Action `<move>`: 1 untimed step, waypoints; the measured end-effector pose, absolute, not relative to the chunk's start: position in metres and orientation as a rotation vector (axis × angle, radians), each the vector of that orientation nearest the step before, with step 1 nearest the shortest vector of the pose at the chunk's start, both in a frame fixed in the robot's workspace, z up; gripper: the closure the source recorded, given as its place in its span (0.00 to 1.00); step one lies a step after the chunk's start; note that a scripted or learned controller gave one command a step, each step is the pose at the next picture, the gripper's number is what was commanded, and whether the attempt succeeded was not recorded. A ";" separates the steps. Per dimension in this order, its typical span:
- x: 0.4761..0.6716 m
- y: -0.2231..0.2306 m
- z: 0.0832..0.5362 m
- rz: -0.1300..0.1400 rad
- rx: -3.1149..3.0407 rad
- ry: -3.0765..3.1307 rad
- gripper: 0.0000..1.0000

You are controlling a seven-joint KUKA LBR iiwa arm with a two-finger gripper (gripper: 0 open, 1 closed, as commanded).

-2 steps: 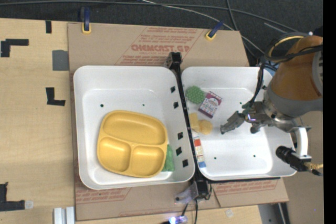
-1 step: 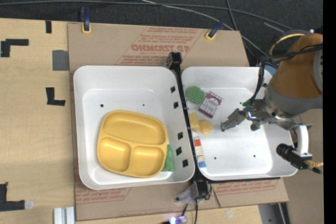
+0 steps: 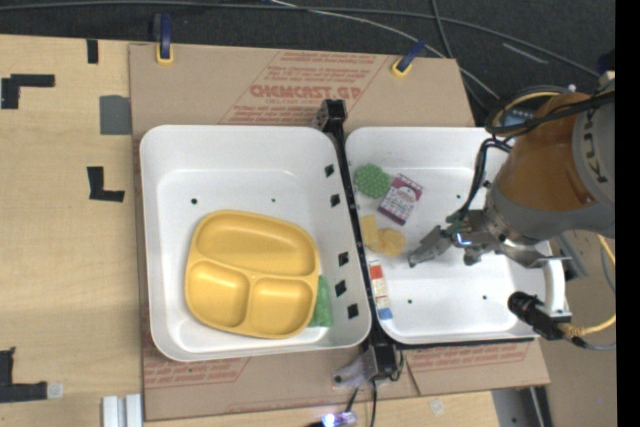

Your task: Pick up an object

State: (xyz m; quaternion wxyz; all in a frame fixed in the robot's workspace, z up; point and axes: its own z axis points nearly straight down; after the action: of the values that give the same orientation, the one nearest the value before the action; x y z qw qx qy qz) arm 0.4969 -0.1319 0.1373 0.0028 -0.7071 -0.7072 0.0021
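Note:
My gripper (image 3: 447, 253) hangs over the middle of the right bin (image 3: 440, 323), its fingers spread apart with nothing between them. The left fingertip (image 3: 418, 255) points toward a yellow object (image 3: 383, 237) lying just to its left. Behind that lie a purple and white packet (image 3: 399, 199) and a round green object (image 3: 371, 179). A small red and white item (image 3: 378, 283) rests against the bin's left wall.
The left bin (image 3: 170, 165) holds a yellow compartment tray (image 3: 250, 272) with a green object (image 3: 322, 303) wedged at its right side. A black divider (image 3: 345, 215) runs between the bins. The arm's grey and orange body (image 3: 545, 180) covers the right bin's right side.

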 end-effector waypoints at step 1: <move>0.497 -0.131 0.084 0.003 -2.220 -2.222 0.00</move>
State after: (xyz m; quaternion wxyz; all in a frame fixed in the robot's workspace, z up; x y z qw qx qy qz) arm 0.4965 -0.1314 0.0845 0.0002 -0.7069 -0.7073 0.0008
